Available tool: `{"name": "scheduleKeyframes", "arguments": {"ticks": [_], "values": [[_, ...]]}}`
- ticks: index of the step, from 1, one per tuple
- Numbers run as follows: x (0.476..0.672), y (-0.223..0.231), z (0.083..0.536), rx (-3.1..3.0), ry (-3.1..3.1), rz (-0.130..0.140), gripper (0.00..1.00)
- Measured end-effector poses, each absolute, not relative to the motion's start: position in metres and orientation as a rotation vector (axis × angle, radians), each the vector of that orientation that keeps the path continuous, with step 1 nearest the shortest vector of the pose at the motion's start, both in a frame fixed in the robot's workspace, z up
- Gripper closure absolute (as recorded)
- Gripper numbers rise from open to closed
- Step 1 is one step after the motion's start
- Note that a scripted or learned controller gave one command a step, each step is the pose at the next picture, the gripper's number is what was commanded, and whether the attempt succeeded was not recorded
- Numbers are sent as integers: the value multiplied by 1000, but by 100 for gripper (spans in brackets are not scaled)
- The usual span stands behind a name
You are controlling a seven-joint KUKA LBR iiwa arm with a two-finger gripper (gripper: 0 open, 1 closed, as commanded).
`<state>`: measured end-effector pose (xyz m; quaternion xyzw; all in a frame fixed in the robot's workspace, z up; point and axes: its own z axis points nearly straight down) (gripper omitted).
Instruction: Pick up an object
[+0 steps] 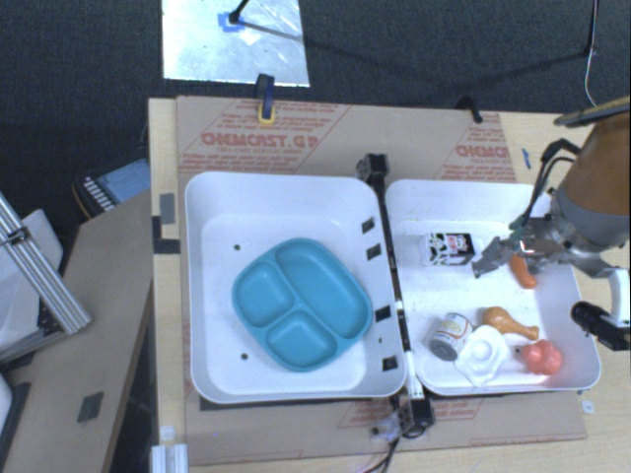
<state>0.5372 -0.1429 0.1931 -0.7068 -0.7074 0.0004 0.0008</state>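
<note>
My gripper (493, 257) hangs over the upper right part of the right bin (409, 215), reaching in from the right. An orange carrot-like piece (524, 273) lies just below and right of the gripper tip; whether the two touch is unclear. A black-and-white carton (451, 247) lies a little to the gripper's left. Along the bin's front are a small can (449, 335), a white fried-egg shape (483, 355), a drumstick (509, 320) and a pink-red fruit (542, 358).
The left bin (212, 215) holds a blue divided tray (300, 304). A black divider with clips (386, 264) runs between the bins. The arm's orange band (601, 170) and cables stand over the right bin's far right corner.
</note>
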Motion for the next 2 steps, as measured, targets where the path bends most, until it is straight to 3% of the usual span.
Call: {"name": "scheduleKeyframes", "arguments": {"ticks": [2], "values": [[543, -128, 102, -2216, -2223, 1, 0]]}}
